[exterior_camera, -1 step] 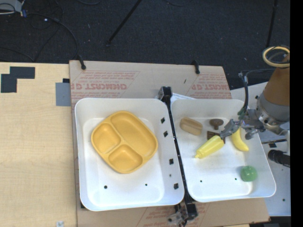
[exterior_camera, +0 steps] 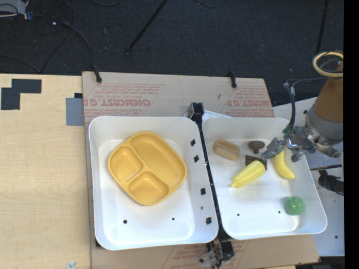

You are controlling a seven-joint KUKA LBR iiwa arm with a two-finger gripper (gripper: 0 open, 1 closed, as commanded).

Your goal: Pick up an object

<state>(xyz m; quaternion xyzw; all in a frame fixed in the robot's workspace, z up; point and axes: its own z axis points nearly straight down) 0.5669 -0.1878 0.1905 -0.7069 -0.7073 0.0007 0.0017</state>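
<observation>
Two shallow white bins sit side by side on the surface — a left bin (exterior_camera: 106,150) and a right bin (exterior_camera: 263,223).

The left bin holds one thing: a single yellow divided plate (exterior_camera: 147,167) with three compartments.

The right bin holds five loose things, one of each kind — one tan bread-like block (exterior_camera: 226,149), one small dark brown piece (exterior_camera: 256,146), one yellow squeeze bottle (exterior_camera: 248,174), one yellow banana (exterior_camera: 283,166) and one green round object (exterior_camera: 294,205).

One sheet of printed cardboard (exterior_camera: 168,97) lies under both bins.

One arm reaches in, carrying one pincer (exterior_camera: 286,149).
</observation>
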